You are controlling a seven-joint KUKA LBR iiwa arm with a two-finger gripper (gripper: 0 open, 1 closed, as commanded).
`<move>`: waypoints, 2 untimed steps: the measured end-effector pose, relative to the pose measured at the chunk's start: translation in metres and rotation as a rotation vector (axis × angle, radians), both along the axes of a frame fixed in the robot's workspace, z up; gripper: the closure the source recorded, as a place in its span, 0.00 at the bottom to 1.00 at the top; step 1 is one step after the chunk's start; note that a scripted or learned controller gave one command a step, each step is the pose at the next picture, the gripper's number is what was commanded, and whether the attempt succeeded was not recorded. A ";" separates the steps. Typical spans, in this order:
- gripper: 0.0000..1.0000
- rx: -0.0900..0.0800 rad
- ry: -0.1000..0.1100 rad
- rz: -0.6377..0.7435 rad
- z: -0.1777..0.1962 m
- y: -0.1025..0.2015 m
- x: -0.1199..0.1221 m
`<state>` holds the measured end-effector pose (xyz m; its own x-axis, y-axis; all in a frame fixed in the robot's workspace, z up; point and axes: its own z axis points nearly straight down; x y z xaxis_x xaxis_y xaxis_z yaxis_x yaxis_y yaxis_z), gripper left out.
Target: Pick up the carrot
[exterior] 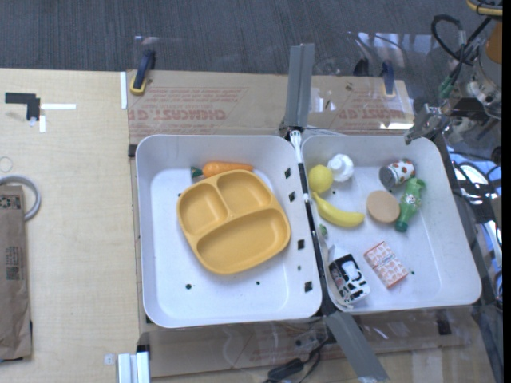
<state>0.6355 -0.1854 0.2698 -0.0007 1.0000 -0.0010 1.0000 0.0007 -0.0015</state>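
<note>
The carrot point(226, 167) is orange with a green top. It lies in the left bin point(160, 238), against the far edge of a yellow divided plate point(233, 231), green end pointing left. My gripper point(425, 124) hangs at the far right corner of the right bin point(447, 278), above its rim and far from the carrot. Nothing shows in its grasp.
The right bin holds a lemon point(320, 179), a banana point(338, 213), a white object point(341, 167), a small can point(397, 172), a green bottle point(408, 203), a tan disc point(382, 207), a red packet point(386, 264) and a black-and-white item point(348, 277). A grey divider bar point(299, 86) runs between the bins.
</note>
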 end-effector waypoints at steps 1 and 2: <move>0.00 0.000 0.001 0.039 -0.063 0.051 -0.047; 0.00 0.000 0.001 0.097 -0.079 0.097 -0.081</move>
